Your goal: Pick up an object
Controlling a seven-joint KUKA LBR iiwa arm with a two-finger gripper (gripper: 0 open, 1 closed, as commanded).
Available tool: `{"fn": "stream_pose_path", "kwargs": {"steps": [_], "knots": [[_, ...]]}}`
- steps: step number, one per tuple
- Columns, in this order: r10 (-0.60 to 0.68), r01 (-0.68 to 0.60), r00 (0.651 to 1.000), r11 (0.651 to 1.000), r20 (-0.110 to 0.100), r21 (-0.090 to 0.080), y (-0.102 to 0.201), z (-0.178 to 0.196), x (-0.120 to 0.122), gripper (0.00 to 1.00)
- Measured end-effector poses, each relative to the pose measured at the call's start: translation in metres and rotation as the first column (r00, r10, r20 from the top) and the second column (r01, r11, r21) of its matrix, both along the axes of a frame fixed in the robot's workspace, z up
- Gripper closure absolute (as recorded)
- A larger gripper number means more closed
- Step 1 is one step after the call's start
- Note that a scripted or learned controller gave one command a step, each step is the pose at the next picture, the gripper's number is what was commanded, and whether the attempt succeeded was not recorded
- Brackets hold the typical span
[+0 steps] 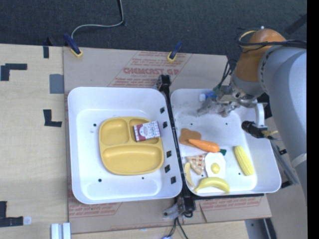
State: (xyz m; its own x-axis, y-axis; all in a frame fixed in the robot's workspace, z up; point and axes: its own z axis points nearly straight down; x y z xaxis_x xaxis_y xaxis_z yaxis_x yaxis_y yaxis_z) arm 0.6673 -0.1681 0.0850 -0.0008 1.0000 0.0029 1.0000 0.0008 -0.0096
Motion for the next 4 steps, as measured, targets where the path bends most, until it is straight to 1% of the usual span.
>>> {"fn": "stream_pose_path", "kwargs": {"steps": [1, 2, 3, 4], "knots": [[-0.001, 0.001, 1.0, 1.0, -0.005, 0.003, -0.027, 0.0, -0.001, 0.0], [0.002, -0.001, 1.0, 1.0, -0.01, 0.011, -0.039, -0.001, -0.001, 0.0], [0.003, -0.003, 1.0, 1.0, -0.011, 0.012, -0.039, -0.001, -0.001, 0.0], [0.004, -0.004, 1.0, 1.0, -0.017, 0.02, -0.046, -0.002, -0.001, 0.0]]}}
